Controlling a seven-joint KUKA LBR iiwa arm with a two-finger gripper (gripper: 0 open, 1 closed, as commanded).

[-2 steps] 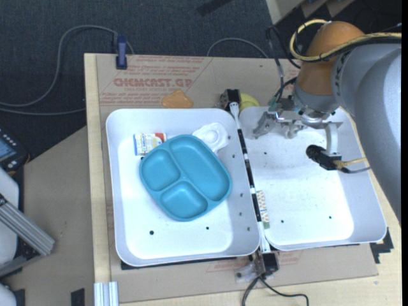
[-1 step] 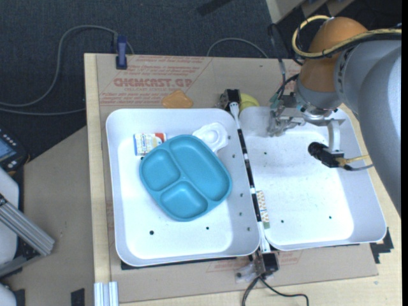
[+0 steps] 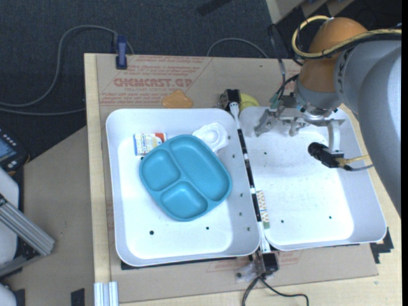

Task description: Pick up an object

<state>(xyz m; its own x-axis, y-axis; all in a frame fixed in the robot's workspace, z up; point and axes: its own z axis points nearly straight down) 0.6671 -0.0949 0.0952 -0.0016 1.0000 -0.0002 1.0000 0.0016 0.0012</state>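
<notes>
Plate (image 3: 185,177), carton (image 3: 148,143), white cup (image 3: 211,136) in left bin (image 3: 127,222).

In the left bin (image 3: 127,234) a divided tray (image 3: 185,177) lies before a small carton (image 3: 148,142); the claw (image 3: 287,123) hangs over the right bin (image 3: 319,222).

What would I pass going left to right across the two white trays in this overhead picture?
Left bin → small carton → blue divided plate → white cup → right bin → gripper at its far edge → grey arm.
</notes>
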